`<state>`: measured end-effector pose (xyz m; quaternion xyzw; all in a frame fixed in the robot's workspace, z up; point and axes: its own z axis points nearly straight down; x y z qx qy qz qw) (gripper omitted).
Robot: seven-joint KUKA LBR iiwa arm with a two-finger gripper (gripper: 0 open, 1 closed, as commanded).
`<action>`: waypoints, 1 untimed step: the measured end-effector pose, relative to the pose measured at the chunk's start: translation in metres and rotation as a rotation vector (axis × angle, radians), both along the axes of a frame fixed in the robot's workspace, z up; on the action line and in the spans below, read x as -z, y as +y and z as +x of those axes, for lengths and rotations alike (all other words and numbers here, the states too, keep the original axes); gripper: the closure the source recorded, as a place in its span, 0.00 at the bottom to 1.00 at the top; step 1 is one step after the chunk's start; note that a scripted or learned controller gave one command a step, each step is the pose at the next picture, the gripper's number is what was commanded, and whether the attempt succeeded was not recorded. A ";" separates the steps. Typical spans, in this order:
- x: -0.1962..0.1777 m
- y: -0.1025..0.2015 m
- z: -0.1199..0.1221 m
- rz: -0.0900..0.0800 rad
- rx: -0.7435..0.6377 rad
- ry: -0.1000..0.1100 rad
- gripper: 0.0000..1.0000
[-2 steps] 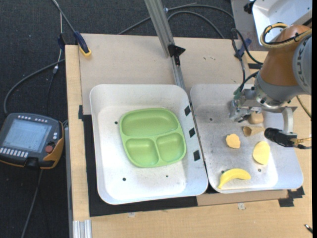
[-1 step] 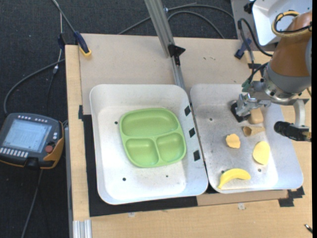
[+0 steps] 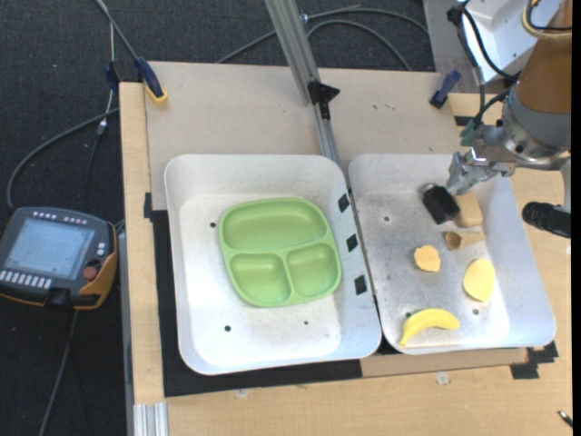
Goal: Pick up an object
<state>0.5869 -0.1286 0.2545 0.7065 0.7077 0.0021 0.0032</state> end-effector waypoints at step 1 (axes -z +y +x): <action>-0.003 0.046 -0.016 0.004 -0.003 0.009 1.00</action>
